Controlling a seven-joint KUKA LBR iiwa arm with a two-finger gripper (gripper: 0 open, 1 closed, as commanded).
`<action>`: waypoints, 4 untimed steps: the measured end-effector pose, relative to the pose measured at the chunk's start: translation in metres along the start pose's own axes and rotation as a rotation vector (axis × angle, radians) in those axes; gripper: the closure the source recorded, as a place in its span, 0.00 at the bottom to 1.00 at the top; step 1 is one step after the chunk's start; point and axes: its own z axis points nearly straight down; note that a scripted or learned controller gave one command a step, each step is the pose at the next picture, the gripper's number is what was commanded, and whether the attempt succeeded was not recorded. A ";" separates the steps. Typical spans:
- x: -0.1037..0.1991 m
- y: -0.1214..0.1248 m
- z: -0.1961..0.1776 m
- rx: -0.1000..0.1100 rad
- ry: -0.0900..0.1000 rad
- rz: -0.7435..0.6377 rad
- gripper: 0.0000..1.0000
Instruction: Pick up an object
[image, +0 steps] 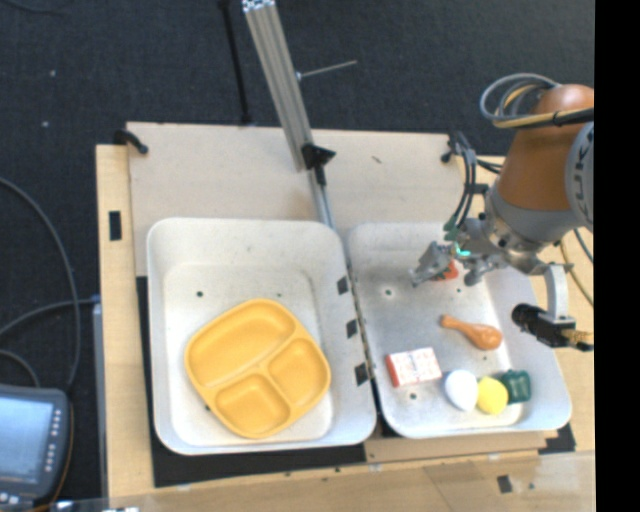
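Here the fingers (447, 266) pinch a small orange-red object (451, 269) above the right bin (400, 300).

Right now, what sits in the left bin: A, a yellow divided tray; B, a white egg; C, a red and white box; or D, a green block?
A: the yellow divided tray lies alone in the left bin, while the small items sit in the right bin.
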 end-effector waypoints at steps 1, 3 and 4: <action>-0.001 0.004 0.043 0.005 -0.001 0.002 0.00; -0.014 0.005 0.122 0.003 -0.001 0.003 0.00; -0.015 0.006 0.109 -0.002 -0.001 0.009 1.00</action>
